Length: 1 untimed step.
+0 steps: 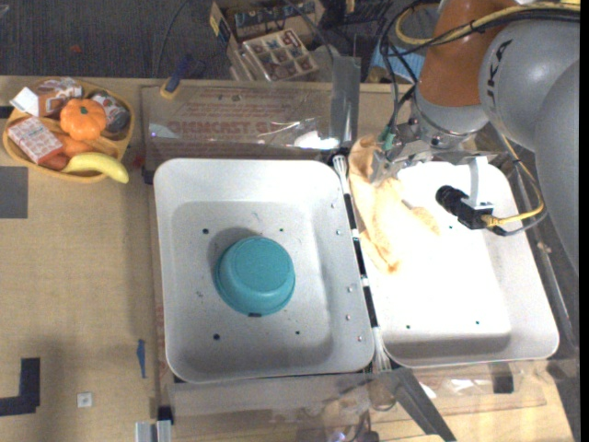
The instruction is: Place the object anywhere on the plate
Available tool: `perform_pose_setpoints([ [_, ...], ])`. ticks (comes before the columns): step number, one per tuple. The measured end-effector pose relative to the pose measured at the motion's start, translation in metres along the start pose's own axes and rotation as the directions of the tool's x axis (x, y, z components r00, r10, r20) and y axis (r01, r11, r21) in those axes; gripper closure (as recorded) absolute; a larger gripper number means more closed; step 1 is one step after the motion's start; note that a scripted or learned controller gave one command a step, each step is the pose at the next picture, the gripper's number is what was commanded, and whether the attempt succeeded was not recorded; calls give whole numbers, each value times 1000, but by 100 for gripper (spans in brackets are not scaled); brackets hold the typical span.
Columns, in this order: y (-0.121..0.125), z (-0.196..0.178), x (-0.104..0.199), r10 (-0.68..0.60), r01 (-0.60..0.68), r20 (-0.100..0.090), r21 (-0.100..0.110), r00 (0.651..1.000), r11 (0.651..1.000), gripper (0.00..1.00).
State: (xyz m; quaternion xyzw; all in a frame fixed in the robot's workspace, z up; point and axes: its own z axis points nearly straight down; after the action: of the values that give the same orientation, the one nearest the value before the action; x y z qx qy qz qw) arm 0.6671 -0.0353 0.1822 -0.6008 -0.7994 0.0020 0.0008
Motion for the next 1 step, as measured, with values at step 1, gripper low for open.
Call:
perform_pose_setpoints([
  [1, 1, -41, 0, -1, 1, 0, -4, 1000, 1000, 100],
])
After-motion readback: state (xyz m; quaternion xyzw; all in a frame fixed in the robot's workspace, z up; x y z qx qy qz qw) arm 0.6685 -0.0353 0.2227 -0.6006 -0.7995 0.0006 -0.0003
